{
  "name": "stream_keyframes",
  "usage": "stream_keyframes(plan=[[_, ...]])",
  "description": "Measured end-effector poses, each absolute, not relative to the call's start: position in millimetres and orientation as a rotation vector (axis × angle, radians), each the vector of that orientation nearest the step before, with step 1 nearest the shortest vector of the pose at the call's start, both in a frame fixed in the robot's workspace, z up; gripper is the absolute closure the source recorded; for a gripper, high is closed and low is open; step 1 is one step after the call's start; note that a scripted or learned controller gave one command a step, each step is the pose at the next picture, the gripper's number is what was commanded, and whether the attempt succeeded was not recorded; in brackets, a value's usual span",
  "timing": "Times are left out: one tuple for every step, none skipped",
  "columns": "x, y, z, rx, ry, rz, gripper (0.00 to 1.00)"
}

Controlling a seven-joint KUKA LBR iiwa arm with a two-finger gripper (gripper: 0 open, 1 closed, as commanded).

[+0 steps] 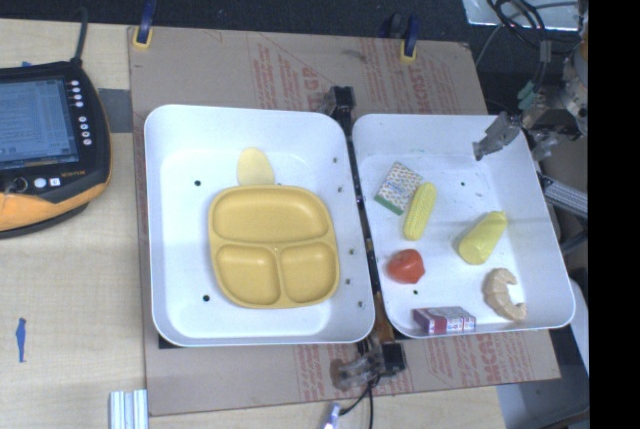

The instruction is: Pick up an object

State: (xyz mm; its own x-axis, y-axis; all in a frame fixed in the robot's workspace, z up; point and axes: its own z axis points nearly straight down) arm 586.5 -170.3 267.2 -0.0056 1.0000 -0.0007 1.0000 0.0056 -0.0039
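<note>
The right bin [530, 217] holds a corn cob [420, 209], a yellow oblong fruit [481, 237], a red tomato [405, 265], a tan croissant-like piece [503, 294], a small red and white box [445, 321] and a checkered packet [399, 186]. My gripper [515, 142] hangs over that bin's far right corner. It is open with nothing between its fingers, and it stands up and to the right of the corn and the yellow fruit.
The left bin [170, 217] carries a yellow divided plate [272, 245] and a pale yellow piece [255, 166] behind it. A tablet controller [40, 142] lies at the far left. Clamps [408, 35] and black cables [515, 12] sit beyond the bins.
</note>
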Motion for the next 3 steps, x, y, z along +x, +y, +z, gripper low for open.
stream_keyframes(plan=[[615.3, -93, 106, -2.21, -2.227, 0.008, 0.0], [577.8, -92, 92, -2.213, -2.226, 0.007, 0.0], [622.1, -109, 92, -2.215, -2.225, 0.003, 0.0]])
